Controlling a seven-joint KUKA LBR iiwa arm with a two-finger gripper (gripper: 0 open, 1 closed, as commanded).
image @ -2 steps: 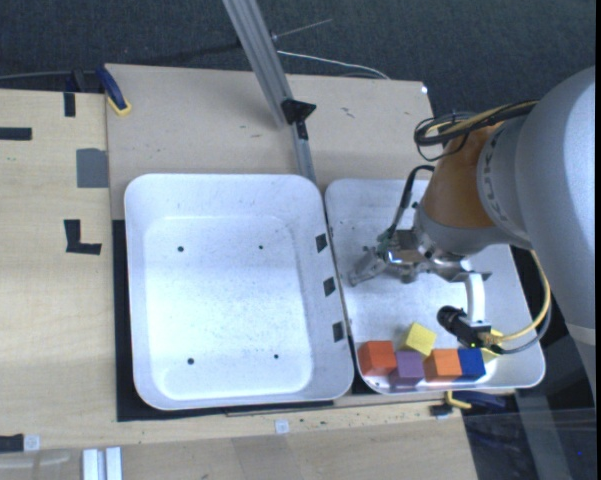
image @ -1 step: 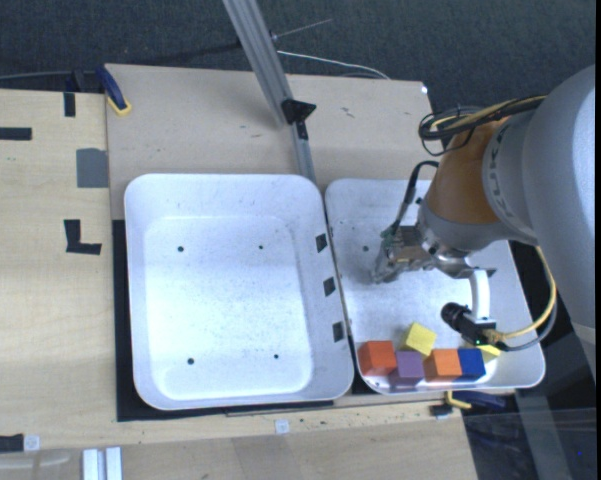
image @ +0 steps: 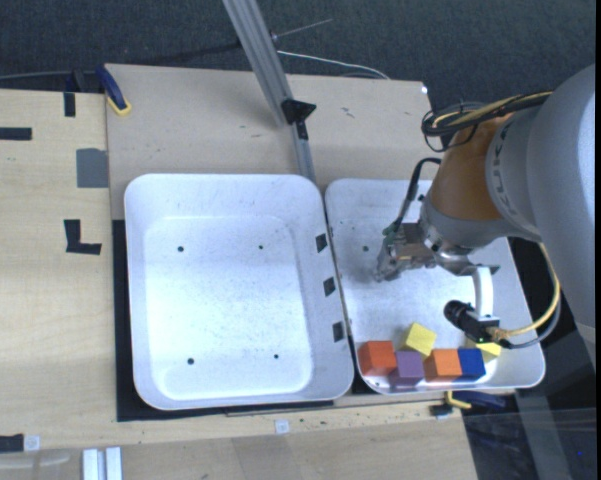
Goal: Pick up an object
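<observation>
Several small blocks lie along the near edge of the right bin [image: 352,208]: an orange block [image: 378,355], a purple block [image: 410,366], a yellow block [image: 420,339] tilted on top, another orange block [image: 445,364] and a blue block [image: 471,362]. My gripper [image: 388,264] hangs over the middle of that bin, well behind the blocks and apart from them. The wrist covers its fingertips. Nothing shows between them.
The left bin [image: 140,208] stands beside the right one, their walls touching. A slanted metal pole [image: 260,48] with a black clamp rises behind the bins. My arm's bulk and cables [image: 480,118] cover the right bin's far right side.
</observation>
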